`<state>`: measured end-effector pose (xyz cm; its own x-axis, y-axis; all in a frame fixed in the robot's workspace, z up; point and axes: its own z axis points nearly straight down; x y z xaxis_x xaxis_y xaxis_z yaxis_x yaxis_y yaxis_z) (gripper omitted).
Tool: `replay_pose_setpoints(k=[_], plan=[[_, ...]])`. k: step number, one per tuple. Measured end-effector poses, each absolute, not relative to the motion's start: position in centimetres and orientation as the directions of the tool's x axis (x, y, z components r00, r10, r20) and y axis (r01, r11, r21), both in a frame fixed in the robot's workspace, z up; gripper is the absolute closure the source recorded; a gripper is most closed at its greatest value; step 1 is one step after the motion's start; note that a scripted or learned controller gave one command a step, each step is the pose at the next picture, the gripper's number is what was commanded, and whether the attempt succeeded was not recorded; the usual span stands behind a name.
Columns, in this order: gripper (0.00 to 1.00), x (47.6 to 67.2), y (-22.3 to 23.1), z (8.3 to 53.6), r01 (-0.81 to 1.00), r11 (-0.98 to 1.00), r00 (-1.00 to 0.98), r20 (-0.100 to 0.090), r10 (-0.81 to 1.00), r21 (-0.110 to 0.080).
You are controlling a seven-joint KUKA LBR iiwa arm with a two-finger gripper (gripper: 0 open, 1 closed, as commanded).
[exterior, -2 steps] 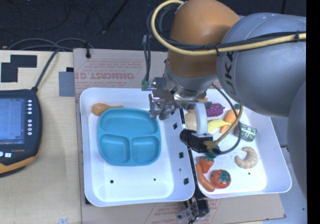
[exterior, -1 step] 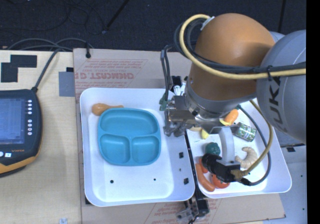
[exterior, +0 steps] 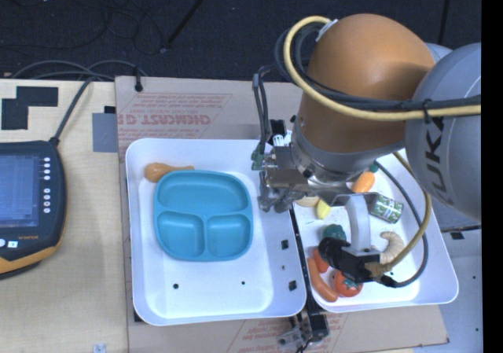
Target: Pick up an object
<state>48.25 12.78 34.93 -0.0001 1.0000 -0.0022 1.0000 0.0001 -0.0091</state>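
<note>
Arm (exterior: 369, 84): grey with an orange band, entered from the right of the frame, positioned over the upper part of the right bin (exterior: 440, 284).
Pincer (exterior: 277, 190): located at centre frame, above the wall shared by the two bins; whether it is wide or narrow cannot be told, and nothing is seen held.
Left bin (exterior: 149, 284): a blue three-compartment plate (exterior: 204, 214) is laid flat in the upper half; a tan toy (exterior: 161, 171) is placed just beside the plate's upper left edge.
Right bin, upper part: a yellow piece (exterior: 322, 207) is found just right of the pincer; an orange piece (exterior: 363, 182) is partly covered by the arm; a green can (exterior: 387, 207) is laid on its side.
Right bin, lower part: a teal piece (exterior: 334, 232), red-orange pieces (exterior: 324, 282) and a beige curved piece (exterior: 391, 245) are grouped close together.
Counter: a cardboard sheet (exterior: 181, 108) is spread under both bins.
</note>
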Motion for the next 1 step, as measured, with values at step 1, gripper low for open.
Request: replay_pose_setpoints(k=[1], plan=[[1.0,47.39,6.85,24.69,1.0,-0.006,0.006,-0.003,1.0,-0.014]])
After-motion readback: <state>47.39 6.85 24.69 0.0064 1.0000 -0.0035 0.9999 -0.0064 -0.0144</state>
